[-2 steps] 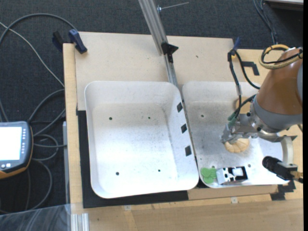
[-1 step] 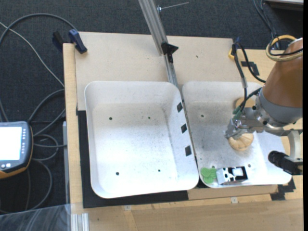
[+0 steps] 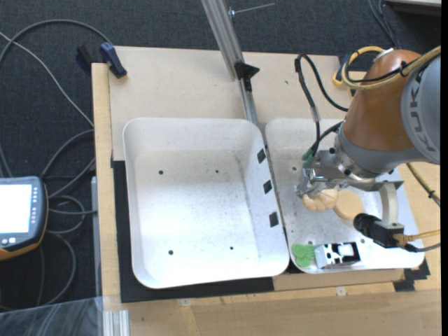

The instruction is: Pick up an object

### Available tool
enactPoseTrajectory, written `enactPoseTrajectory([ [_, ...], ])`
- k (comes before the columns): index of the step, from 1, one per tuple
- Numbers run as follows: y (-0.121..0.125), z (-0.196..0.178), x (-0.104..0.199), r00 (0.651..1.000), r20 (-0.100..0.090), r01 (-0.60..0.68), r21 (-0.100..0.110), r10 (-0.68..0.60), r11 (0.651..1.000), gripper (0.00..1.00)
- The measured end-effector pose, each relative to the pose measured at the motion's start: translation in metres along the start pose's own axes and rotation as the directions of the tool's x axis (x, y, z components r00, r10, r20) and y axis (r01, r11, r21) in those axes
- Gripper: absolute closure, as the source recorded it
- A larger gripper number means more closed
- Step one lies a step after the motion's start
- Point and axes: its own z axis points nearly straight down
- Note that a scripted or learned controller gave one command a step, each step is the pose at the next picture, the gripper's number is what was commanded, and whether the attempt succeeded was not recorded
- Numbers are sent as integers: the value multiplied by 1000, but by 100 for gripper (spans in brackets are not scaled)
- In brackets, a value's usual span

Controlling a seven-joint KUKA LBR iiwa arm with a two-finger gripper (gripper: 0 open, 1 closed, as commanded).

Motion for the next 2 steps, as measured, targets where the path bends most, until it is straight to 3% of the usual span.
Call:
enactPoseTrajectory([
  [2,18,2,89,1000,-1,-1,1,1,1000,100],
])
